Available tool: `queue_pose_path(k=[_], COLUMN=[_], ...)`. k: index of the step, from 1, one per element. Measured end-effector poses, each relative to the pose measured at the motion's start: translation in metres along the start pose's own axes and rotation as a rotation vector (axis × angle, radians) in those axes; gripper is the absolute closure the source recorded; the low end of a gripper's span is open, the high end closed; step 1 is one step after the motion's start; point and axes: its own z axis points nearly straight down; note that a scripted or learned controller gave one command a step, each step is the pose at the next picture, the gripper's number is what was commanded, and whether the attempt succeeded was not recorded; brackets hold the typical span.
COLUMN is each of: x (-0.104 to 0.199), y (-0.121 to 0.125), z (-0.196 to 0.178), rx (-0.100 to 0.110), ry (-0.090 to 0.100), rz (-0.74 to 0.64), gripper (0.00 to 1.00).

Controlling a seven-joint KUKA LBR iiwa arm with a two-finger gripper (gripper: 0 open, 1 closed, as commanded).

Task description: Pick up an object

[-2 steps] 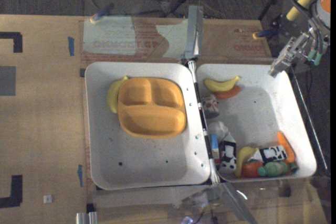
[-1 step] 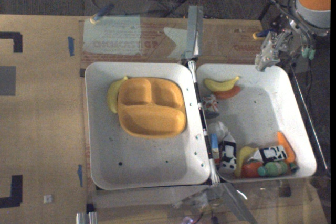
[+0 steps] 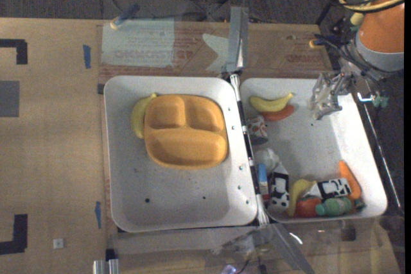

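You have two white bins on the bench. The left bin (image 3: pixel 122 202) holds one orange divided tray (image 3: pixel 185 130) and one yellow banana (image 3: pixel 137 117) beside it. The right bin (image 3: pixel 363 157) holds two more bananas (image 3: pixel 270 101), one carrot (image 3: pixel 350 179) and small toys. The gripper (image 3: pixel 326 98) hangs over that bin's far right corner, fingers apart, holding nothing.

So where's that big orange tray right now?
The orange tray lies in the left bin, toward its back, partly covering a yellow banana at its left edge.
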Motion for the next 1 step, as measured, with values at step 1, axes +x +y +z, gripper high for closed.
queue_pose_path(k=[1], x=[-0.0571], y=[-0.0222], z=[-0.0120], rx=[0.001], ry=[-0.005], rz=[-0.048], gripper=[1.00])
